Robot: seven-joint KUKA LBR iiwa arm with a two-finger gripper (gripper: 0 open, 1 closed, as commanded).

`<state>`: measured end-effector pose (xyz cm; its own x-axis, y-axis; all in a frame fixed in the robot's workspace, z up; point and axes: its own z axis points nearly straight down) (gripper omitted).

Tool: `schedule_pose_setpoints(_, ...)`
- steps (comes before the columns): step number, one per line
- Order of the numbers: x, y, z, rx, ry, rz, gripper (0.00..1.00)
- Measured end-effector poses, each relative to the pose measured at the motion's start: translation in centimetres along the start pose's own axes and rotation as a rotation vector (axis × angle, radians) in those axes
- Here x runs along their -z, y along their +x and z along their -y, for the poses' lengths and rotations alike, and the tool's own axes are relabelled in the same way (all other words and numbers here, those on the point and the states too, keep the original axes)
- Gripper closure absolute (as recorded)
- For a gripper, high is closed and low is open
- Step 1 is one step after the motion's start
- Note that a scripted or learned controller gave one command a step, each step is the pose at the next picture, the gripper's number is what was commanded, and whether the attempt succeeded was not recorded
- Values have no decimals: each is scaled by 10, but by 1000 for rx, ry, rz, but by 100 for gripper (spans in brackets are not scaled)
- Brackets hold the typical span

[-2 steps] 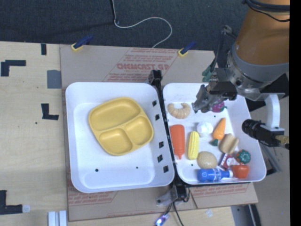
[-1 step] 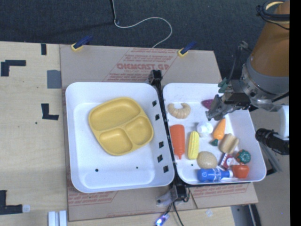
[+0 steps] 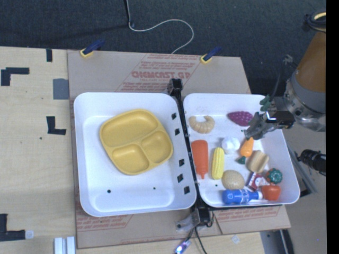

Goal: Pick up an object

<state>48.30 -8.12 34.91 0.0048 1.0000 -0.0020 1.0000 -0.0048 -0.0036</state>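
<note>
**A:** What does the overhead camera catch?

**B:** Two white bins side by side on a cardboard sheet. The left bin (image 3: 85,142) carries a yellow divided tray (image 3: 136,140), set toward its far left corner. The right bin (image 3: 288,157) holds the toy food.

**A:** And the arm?

**B:** It reaches in over the right bin's right rim. The gripper (image 3: 255,131) hangs above the bin's right side, its dark fingers angled down toward a small orange piece (image 3: 246,147). Whether the fingers are parted or closed cannot be told, and nothing is seen between them.

**A:** What else lies in that bin?

**B:** Grapes (image 3: 240,117) near the far edge, a croissant (image 3: 202,123) toward the far left corner. A carrot (image 3: 199,157) lies along the left wall, with corn (image 3: 217,163) just beside it. A potato (image 3: 232,180) sits nearer the front, a blue bottle (image 3: 239,197) along the front edge and a tomato (image 3: 271,192) at the front right corner.
</note>
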Motion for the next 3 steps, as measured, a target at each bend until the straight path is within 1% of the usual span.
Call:
schedule_pose_setpoints(1,-17,-99,0,-4,-2,2,100)
schedule_pose_setpoints(2,-66,-145,-1,1,1,-1,100)
schedule_pose_setpoints(3,-15,-99,-2,10,-6,-2,100)
